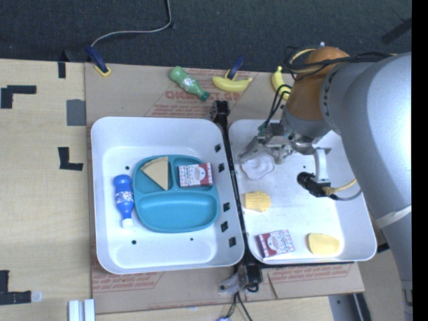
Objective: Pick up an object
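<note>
My gripper (265,150) hangs low over the upper left part of the right bin (354,212), right above a pale translucent object (256,168) that lies on the bin floor. Below it in the same bin are a yellow ridged piece (257,201), a red and white carton (275,243) and a yellow lump (324,243). The left bin (107,152) holds a blue divided plate (177,209) bearing a tan wedge (157,172) and a second red and white carton (195,175). A blue bottle (123,199) lies left of the plate.
Behind the bins on the cardboard lie a green bottle (188,83), a banana (231,82) and another yellow item (279,79). A black divider rail (229,172) runs between the bins. The grey arm (374,132) covers the right bin's far right side.
</note>
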You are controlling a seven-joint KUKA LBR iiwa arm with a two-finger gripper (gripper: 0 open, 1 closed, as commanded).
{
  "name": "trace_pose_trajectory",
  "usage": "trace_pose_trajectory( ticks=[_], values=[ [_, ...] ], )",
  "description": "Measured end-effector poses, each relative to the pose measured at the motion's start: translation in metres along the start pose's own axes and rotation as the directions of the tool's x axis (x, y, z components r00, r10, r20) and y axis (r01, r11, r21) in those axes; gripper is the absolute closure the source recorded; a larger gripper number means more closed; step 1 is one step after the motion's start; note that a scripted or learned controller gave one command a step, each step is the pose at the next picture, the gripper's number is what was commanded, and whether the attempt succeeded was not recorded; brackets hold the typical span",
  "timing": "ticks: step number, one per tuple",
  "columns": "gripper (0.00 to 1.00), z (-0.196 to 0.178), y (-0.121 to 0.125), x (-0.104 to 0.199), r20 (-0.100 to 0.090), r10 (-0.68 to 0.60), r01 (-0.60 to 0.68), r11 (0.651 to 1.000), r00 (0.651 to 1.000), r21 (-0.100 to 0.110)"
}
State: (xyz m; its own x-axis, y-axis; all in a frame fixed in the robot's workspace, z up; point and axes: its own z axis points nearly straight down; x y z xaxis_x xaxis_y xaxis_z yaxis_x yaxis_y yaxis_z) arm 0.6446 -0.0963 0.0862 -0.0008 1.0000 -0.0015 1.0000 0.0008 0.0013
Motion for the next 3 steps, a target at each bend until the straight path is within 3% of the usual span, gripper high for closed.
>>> trace_pose_trajectory(
  ticks=[1, 2, 3],
  values=[
    [0.00, 0.001, 0.024, 0.002, -0.001, -0.001, 0.001, 1.000, 1.000, -0.001],
    [1.00, -0.009, 0.025, 0.002, 0.000, -0.002, 0.002, 1.000, 1.000, -0.001],
    [0.00, -0.009, 0.024, 0.002, 0.000, -0.002, 0.002, 1.000, 1.000, 0.000]
  ],
)
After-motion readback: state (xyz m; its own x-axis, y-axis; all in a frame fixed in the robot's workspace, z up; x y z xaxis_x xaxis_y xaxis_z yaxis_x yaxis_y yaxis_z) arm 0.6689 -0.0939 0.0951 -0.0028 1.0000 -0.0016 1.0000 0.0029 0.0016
